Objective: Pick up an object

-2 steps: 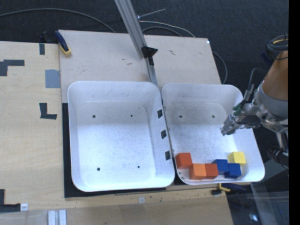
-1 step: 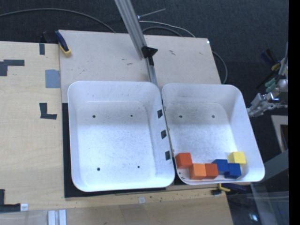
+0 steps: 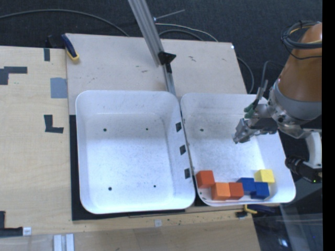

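The small coloured cubes that the task could be met with lie packed together along the lower edge of the right-hand shallow white plastic bin [image 3: 209,109], in the lower right of the frame: an orange-red cube [image 3: 204,178] at the left end, an orange cube [image 3: 222,190] and a red-orange cube [image 3: 236,190] beside it, then a dark blue cube [image 3: 247,184], a second blue cube [image 3: 260,191] and a yellow cube [image 3: 264,176] sitting at the right end, apparently on or against the blue ones.

Above them in the picture, at the bin's right middle, hangs the grey two-finger gripper [image 3: 243,135]; nothing shows between its fingers, and how far they are parted I cannot tell.

The risks, as I judge them, come from the crowding. The cubes touch one another and lie hard against the bin's sloping wall (little room for a finger on either side), so a descent could land on top of a cube, wedge between two, or nudge the row aside. The left-hand white bin [image 3: 89,140] plays no part yet.
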Available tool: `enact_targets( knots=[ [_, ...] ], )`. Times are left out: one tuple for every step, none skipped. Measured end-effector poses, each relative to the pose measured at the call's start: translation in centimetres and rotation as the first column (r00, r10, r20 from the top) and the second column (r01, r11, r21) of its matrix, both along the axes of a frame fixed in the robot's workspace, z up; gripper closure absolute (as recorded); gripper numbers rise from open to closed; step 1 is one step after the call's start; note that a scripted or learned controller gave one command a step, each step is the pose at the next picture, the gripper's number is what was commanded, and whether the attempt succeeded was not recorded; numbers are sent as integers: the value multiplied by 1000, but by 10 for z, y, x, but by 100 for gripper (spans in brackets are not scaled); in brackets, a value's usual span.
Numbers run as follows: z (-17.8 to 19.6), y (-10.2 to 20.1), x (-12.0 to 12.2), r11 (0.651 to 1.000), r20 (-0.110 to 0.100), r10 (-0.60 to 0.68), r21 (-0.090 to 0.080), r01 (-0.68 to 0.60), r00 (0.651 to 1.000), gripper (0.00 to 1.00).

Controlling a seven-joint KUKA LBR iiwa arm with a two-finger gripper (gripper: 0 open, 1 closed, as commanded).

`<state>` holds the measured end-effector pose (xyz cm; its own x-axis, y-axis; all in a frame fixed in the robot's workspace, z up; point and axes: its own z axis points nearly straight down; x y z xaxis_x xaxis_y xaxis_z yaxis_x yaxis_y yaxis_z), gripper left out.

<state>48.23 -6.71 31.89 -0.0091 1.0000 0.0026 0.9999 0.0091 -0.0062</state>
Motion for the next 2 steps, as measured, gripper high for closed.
enact_targets(
  knots=[
    [3, -5, 0, 1000, 5, -7, -3, 7, 1000, 0],
    [12, -4, 0, 1000, 4, -5, -3, 5, 1000, 100]
  ],
)
